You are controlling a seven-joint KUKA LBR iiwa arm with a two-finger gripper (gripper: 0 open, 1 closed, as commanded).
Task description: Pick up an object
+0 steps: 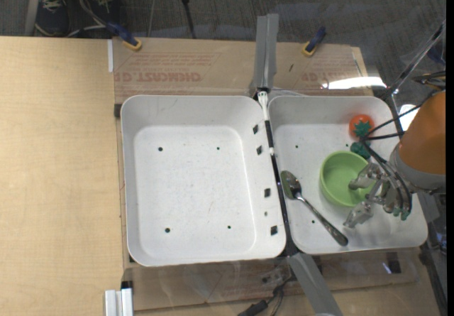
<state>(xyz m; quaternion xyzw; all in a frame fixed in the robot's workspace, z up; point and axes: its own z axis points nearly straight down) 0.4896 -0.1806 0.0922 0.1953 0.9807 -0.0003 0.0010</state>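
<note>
Right bin [312, 236] holding a green bowl [342, 177], a metal spoon [306, 202] lying just left of it, a small orange and green toy [361, 126] near the far wall, gripper [369, 197] low over the bowl's right rim, jaws apart with nothing between them, left bin [135, 165] beside it

At the frame's right, the gripper [363, 199] hangs over the right bin [312, 236] beside a green bowl [342, 177], a spoon [311, 206] and an orange toy [361, 124].

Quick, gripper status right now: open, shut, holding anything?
Gripper: open, holding nothing; it hangs over the right edge of the green bowl, in the right bin, with the spoon alongside.
</note>
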